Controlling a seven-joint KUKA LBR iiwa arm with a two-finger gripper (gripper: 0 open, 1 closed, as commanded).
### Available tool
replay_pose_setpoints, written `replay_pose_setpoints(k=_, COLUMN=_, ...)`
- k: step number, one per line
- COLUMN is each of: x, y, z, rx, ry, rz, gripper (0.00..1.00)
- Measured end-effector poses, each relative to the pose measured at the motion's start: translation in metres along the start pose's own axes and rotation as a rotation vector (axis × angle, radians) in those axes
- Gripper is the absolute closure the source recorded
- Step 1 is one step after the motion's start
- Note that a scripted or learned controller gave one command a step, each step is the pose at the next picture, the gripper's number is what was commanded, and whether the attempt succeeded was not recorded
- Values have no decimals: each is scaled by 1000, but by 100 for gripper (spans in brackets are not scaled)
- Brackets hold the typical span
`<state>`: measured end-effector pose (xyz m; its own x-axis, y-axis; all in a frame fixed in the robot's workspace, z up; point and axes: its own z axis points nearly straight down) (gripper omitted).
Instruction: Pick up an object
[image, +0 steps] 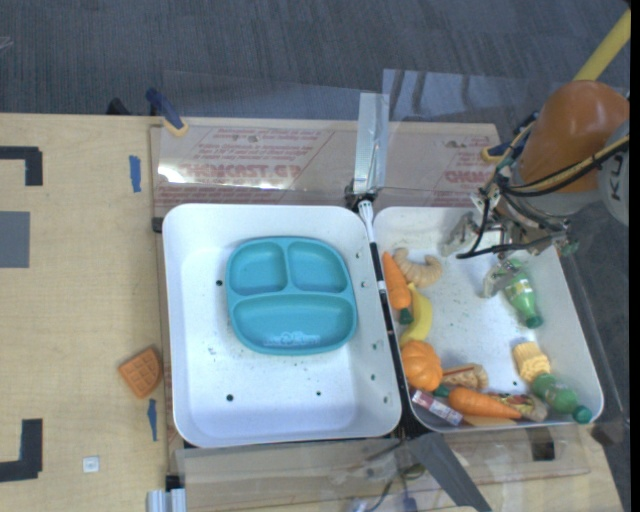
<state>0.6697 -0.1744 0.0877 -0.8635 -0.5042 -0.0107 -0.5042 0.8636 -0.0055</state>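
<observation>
Hanging over the far end of the right bin (583, 330), the gripper (487, 232) shows metal parts and cables, but its grip cannot be told. Just right and nearer lies a green bottle (521, 299), long axis running far-left to near-right, cap end unclear. A carrot (396, 281) lies lengthwise along the bin's left wall. The left bin (190, 330) holds a teal tray (291, 295).

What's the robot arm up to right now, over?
Gripper low over the right bin's back end, nothing seen between fingers. Green bottle lies closest. Carrots, banana, corn along the bin's edges. Blue plate in left bin.
</observation>
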Motion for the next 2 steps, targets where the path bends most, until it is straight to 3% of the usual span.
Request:
replay_pose_setpoints(k=1, x=54, y=-19, z=0, rx=-11, ry=3, rz=-68, gripper=0)
replay_pose_setpoints(k=2, x=50, y=-21, z=-16, rx=2, ry=-11, rz=-67, gripper=100)
